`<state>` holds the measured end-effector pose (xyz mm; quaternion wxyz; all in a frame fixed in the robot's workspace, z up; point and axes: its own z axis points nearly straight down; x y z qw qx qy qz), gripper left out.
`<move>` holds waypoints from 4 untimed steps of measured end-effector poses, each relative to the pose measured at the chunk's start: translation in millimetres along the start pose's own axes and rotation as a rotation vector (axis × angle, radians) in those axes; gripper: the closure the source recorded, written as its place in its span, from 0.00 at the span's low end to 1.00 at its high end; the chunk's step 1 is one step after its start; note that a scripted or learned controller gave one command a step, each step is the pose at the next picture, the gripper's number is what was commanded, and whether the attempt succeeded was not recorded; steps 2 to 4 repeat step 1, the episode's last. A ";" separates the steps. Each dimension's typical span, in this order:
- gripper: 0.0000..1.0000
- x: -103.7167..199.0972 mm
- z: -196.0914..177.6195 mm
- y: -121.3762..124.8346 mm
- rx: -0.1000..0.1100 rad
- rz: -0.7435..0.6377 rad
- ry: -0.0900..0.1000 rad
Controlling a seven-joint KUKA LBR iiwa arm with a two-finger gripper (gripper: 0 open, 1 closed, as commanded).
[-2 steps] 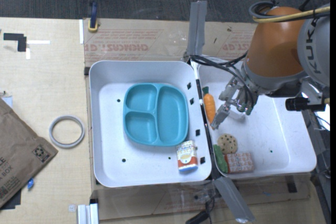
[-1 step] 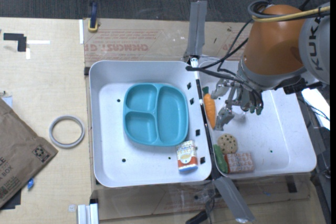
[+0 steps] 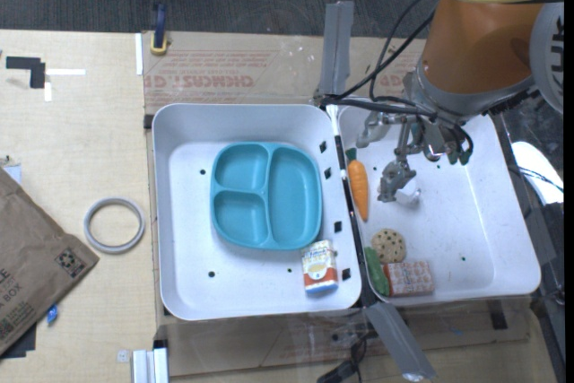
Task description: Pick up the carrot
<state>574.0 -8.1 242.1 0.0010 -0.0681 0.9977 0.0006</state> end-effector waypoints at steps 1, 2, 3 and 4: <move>0.00 61.8 52.7 -1.1 -0.001 -0.165 0.004; 0.00 61.8 52.7 -1.1 -0.001 -0.165 0.004; 0.00 61.8 52.7 -1.1 -0.001 -0.165 0.004; 0.00 61.8 52.7 -1.1 -0.001 -0.165 0.004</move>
